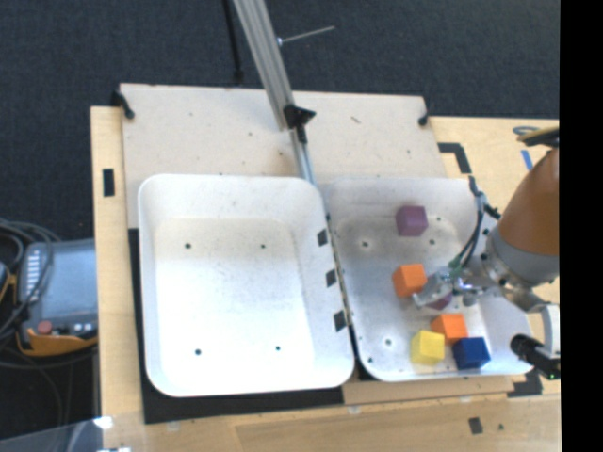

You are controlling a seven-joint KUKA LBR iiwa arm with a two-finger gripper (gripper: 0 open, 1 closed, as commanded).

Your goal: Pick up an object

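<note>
The right bin (372,252) holds several small blocks. A purple block (411,219) lies toward its back. An orange block (409,280) sits in the middle. A smaller orange block (453,326), a yellow block (428,347) and a blue block (471,352) are clustered at the front. My gripper (438,295) reaches in from the right and hangs low just right of the middle orange block, above the front cluster. Its tip is small and blurred, with something reddish beneath it.
The left bin (151,201) stands beside the right one, their walls meeting at the centre. A slanted metal rail (268,55) rises from behind the bins. A grey control box (57,290) with cables sits off the bench's left edge.
</note>
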